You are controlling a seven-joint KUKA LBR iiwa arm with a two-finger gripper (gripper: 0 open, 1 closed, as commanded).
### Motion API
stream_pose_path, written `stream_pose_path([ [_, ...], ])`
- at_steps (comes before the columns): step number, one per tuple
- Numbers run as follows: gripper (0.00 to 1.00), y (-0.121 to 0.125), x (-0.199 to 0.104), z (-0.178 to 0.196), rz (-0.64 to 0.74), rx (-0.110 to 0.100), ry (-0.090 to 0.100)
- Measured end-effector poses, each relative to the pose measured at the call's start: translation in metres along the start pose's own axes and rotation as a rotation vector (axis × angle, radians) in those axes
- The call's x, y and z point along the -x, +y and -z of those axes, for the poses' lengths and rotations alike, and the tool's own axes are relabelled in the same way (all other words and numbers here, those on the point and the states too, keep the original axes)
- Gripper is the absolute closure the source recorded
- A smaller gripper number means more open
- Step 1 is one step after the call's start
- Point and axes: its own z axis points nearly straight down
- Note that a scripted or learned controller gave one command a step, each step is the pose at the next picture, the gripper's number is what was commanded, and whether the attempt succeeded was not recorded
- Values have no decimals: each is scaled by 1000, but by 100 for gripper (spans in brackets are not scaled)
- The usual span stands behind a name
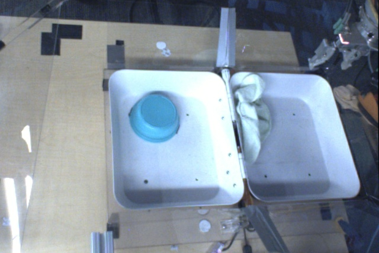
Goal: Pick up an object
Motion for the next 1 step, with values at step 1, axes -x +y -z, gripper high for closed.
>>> stream_pose_path([
  [1,0,1,4,-87,189,1,0],
])
